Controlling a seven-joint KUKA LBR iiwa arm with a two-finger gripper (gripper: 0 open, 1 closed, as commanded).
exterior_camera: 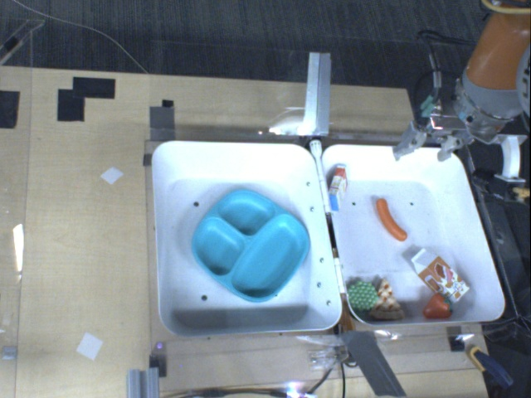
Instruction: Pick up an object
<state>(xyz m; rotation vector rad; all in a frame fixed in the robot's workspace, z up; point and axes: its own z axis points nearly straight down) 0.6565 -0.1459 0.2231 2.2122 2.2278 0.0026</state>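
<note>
My gripper (426, 145) hangs over the back edge of the right bin (469, 214), open, with nothing between its fingers. In that bin, an orange sausage (391, 220) lies near the middle. A small red, white and blue tube (336, 186) rests against the left wall. An orange and white carton (440, 276) sits at the front right, with a red tomato-like piece (437, 307) just in front of it. A green broccoli-like piece (362, 293) and a brown patterned piece (386, 302) lie together at the front left corner.
The left bin (178, 214) holds a blue divided plate (250, 243). A metal post (318, 94) stands behind the seam between the bins. Cables (498, 189) hang along the right bin's right side.
</note>
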